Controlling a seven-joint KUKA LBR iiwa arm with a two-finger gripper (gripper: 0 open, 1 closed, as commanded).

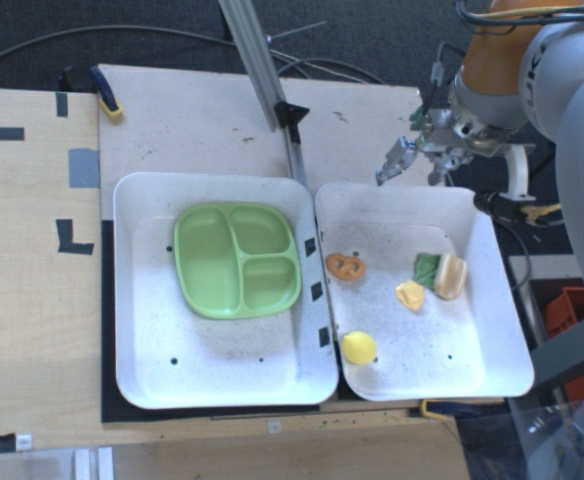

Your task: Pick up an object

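The grey arm with its orange band reaches in from the right, and its two-finger gripper (417, 163) hangs above the far rim of the right-hand shallow white bin (492, 298), near that bin's far left corner. The metal fingers point down and to the left; they look spread apart with nothing between them — nothing is held.

All the loose objects lie on the floor of the right bin. A small orange pretzel-shaped toy (345, 267) sits close to the bin's left wall, about halfway along it. A round yellow lemon-like ball (359, 348) rests near the left wall toward the near edge. Toward the right side, a pale tan bread-roll-shaped piece (451, 276) lies just beside a small green leaf-like piece (428, 267); the two seem to touch. Just in front of them, toward the near edge, is a small yellow wedge-shaped piece (410, 295). The gripper is well apart from each of these.

The left-hand shallow white bin (137, 298) carries a light green plastic plate with three compartments (238, 259), lying flat toward the bin's far right part. A slanted grey metal rail (257, 53) runs from the top edge down to where the two bins meet — its lower end is dark.
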